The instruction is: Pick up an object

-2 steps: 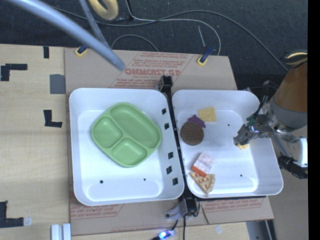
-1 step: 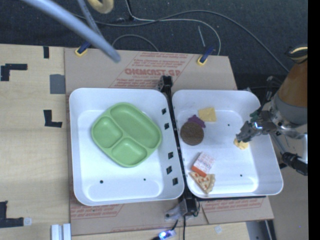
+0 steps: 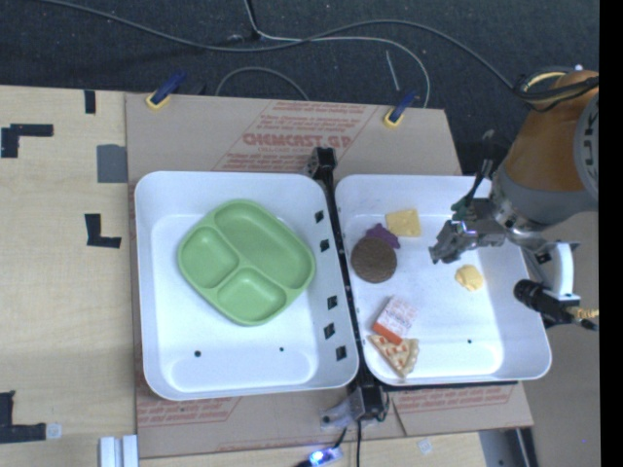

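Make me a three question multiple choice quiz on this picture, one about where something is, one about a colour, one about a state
1. Where does the divided plate lie?
A. left bin
B. right bin
C. on the cardboard

2. What colour is that plate?
A. white
B. green
C. orange

3. How is the hand placed?
A. resting in the plate
B. over the right bin, near the yellow pieces
C. outside both bins

Answers: 1 A, it sits inside the left bin's walls. 2 B, all three compartments are pale green. 3 B, it sits between the yellow block and the small yellow piece.
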